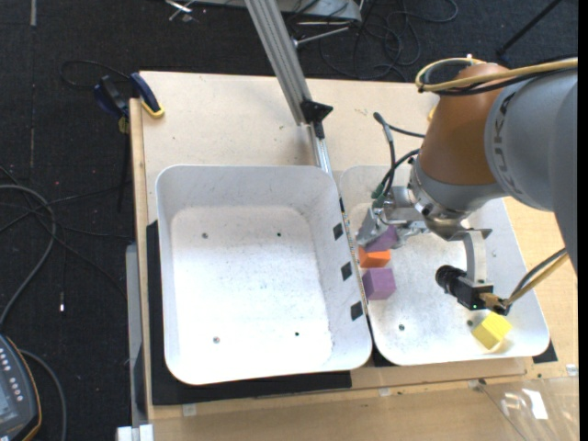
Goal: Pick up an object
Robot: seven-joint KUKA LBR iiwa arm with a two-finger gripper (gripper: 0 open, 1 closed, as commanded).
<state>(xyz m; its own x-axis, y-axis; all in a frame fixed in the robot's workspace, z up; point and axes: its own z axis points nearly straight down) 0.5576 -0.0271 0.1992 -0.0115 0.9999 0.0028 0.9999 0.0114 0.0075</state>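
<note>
My gripper [383, 228] hangs low over the left side of the right bin [432, 338], close to the wall between the bins. A small purple block [386, 239] lies right at its tip, partly hidden by it. An orange block [374, 257] sits just below that, touching a larger purple block [378, 284]. A yellow block [491, 331] rests in the bin's front right corner. The grey arm with its orange band [469, 127] covers the back of the right bin.
The left bin [175, 246] is bare white with dark specks. A slanted metal rail [280, 49] runs down to the back of the bins. A black fitting with a cable [457, 285] hangs off the wrist above the right bin's floor.
</note>
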